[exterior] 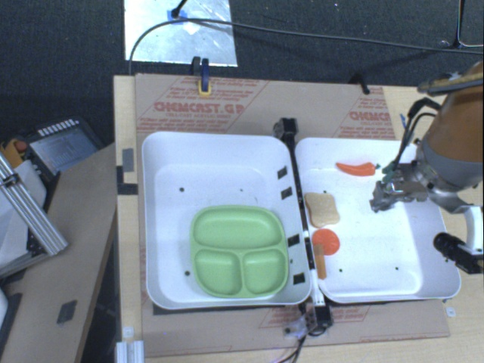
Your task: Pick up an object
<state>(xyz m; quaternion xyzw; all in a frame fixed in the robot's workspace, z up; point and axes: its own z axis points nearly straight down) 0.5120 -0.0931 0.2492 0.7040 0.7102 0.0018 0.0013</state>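
Approach step: claw [380, 200], grip state can't tell, hovers in right bin [378, 259] nr chili [355, 169]; next needs descent onto it.

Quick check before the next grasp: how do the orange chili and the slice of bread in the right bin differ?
The chili is bright orange and slender; the bread slice is tan and broad. The chili lies crosswise near the right bin's far side; the bread sits closer to the divider, lengthwise. The chili is nearer the gripper. Both lie flat and untouched.
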